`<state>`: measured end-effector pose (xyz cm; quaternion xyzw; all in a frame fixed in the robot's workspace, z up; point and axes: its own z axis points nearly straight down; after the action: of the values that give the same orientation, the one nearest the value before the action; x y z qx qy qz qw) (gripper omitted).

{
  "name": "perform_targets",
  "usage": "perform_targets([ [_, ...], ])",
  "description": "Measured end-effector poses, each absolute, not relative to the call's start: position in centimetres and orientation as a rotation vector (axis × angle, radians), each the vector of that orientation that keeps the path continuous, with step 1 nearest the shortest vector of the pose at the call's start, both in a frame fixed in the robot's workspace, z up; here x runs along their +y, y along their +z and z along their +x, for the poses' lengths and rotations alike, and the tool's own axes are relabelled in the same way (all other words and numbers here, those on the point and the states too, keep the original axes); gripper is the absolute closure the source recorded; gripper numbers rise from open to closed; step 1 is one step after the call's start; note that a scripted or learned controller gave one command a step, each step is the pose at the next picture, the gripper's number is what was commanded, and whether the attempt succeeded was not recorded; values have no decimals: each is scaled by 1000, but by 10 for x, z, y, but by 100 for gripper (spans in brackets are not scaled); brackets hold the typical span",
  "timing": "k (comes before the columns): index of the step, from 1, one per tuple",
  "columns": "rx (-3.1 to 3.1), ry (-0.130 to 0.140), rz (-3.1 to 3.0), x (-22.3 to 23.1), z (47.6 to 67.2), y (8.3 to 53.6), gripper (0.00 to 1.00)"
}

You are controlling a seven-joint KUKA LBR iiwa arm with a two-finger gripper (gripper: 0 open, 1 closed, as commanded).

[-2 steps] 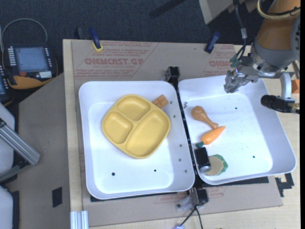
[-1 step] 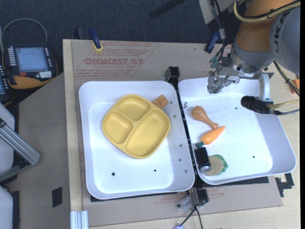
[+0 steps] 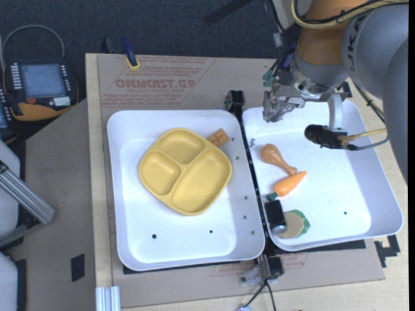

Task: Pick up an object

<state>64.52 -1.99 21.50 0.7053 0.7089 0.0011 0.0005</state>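
Two shallow white plastic bins sit side by side on our desk. In the right bin we count three things: a tan drumstick-shaped toy, an orange carrot-shaped toy touching it, and a green round piece near the front. The left bin holds one yellow three-compartment plate. The cardboard reads "CHEMCAST GP". Our gripper hovers over the right bin's far corner; we cannot tell its state.
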Motion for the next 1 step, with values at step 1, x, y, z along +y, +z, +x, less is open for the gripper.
perform_targets([
  [1,2227,3,2215,29,646,214,100],
])
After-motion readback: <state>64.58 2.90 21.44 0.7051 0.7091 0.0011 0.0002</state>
